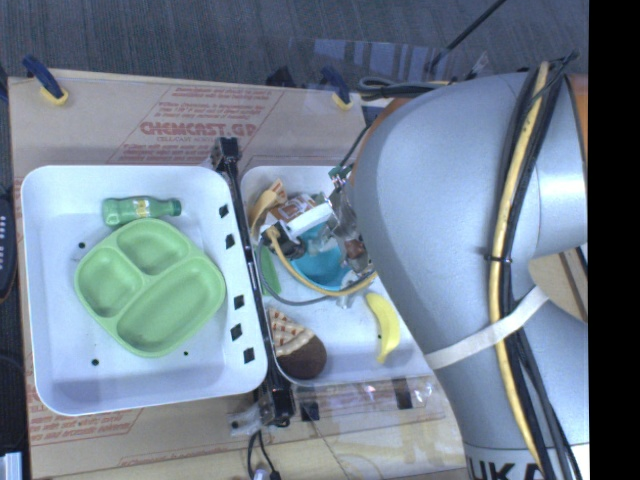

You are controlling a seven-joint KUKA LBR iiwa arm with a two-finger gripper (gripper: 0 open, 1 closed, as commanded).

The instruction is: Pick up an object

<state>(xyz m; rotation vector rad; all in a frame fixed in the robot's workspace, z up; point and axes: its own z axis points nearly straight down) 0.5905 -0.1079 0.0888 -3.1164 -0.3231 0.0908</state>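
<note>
My gripper is low in the right bin, over a blue bowl; the grey arm hides much of that bin. A yellow banana lies near the bin's front. At the front left corner rests a waffle-patterned piece with a brown rounded end. A tan curved item sits at the back left, beside the gripper. A green rim peeks out left of the bowl.
The left bin holds a light green divided plate and a small green bottle lying behind it. A black divider runs between the bins. Blue clamps hold the cardboard at the back.
</note>
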